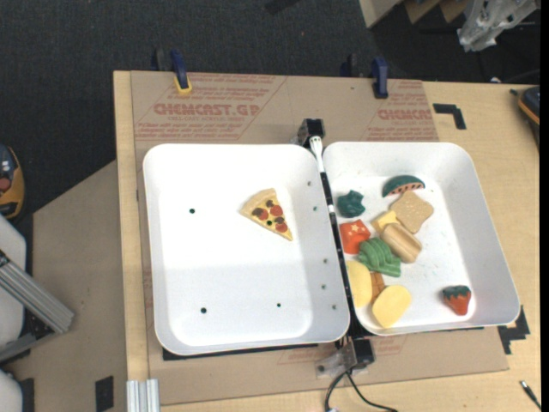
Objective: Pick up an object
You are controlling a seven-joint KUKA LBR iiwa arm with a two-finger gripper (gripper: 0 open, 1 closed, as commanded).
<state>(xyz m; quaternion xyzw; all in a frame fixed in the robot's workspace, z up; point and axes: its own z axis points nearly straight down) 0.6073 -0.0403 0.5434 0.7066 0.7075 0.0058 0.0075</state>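
Two shallow white bins sit side by side on a brown board printed with red lettering. The left bin [171, 230] holds a single pizza slice [268, 213], lying left of the divider [326, 221] where the bins meet. Right of that divider, the right bin [476, 204] holds a cluster of toy foods: a dark green piece [350, 203] just beside the divider, a red block [354, 234] below it, a watermelon slice [403, 184], a bread slice [413, 212], a leafy green piece [380, 257], and a yellow piece [391, 305]. A strawberry [457, 299] lies farthest from the divider, apart from the cluster.
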